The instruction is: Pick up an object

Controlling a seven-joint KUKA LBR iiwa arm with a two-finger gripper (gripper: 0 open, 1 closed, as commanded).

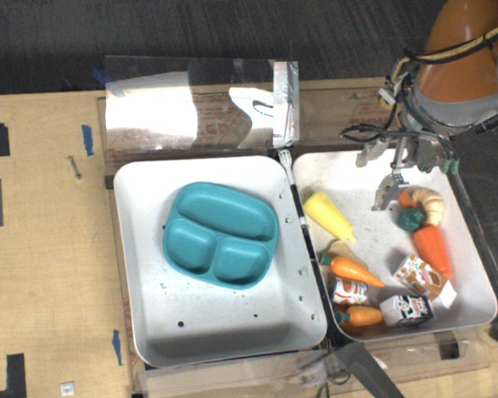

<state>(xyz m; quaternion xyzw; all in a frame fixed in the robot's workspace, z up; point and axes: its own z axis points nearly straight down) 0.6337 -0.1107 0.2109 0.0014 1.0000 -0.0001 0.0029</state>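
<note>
My gripper point(399, 193) hangs over the far right part of the right bin point(366, 228); its fingers stand apart with nothing between them. Just to its right lies a small toy in orange, teal and beige point(421, 208), close to one fingertip. Below that toy rests a large orange carrot point(434, 252). A yellow toy point(328, 215) lies near the bin's left wall. Two smaller carrots point(354, 270) point(363, 316) and three small printed packets point(351, 293) point(407, 308) point(420, 275) crowd the near part of the bin.
The left bin point(143, 269) holds a teal divided plate point(222, 234). A clear plastic sheet with silver tape point(285, 102) stands behind the bins. The arm's orange band point(464, 47) and its cables point(395, 99) hang over the right bin's far right corner.
</note>
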